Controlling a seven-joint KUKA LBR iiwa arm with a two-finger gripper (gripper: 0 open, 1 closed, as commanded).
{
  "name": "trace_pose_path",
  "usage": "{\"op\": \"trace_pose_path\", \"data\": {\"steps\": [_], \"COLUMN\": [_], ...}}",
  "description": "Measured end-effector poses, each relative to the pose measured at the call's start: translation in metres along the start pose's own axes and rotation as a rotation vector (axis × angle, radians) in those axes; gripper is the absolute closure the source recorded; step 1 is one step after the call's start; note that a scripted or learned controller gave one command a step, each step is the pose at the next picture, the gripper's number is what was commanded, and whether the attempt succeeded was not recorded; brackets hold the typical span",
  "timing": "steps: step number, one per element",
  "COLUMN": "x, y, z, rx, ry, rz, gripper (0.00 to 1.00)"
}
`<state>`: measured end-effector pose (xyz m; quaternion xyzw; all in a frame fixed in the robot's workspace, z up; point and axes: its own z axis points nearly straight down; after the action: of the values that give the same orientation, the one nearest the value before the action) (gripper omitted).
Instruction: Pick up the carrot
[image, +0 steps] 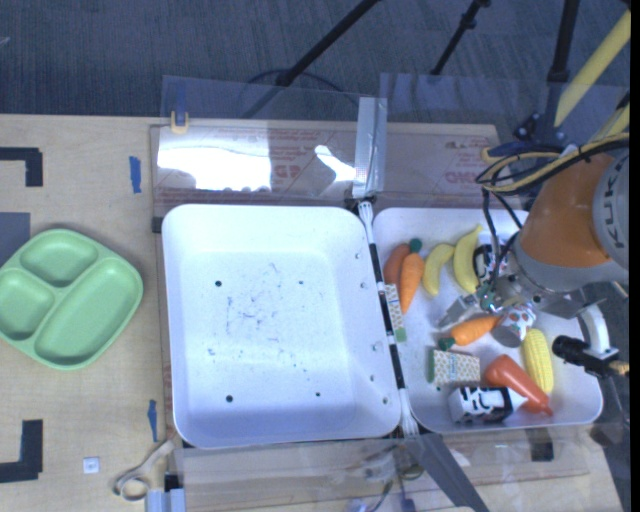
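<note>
Nearest the camera, along the front of the right bin (590, 405), lie a black-and-white toy (482, 402), a red-orange cone-shaped piece (517, 380) and a corn cob (539, 361) set lengthwise beside it. Just behind the toy sits a small speckled box (456, 366).

In the middle of that bin lies a small carrot (473, 328), tilted, its thicker end toward the arm. The pincer (492, 298) hangs right over that end, touching or nearly touching it; the tips blur into cables and clutter, so I cannot tell whether they are spread or closed, or whether they hold anything.

Further back, by the divider, two more carrots (404, 272) stand side by side, one dark orange and one brighter. Two bananas (455, 260) curve next to them, near the far wall.

The left bin (190, 240) shows faint scribbles on its floor. Well apart, at the left of the counter (70, 160), rests a green divided plate (65, 297).
</note>
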<state>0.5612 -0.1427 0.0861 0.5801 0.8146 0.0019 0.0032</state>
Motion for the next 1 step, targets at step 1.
{"op": "trace_pose_path", "data": {"steps": [1], "x": [-0.0017], "y": [0.0016], "z": [-0.0096], "rx": [-0.005], "ry": [-0.001], "rz": [0.005], "gripper": [1.0]}}
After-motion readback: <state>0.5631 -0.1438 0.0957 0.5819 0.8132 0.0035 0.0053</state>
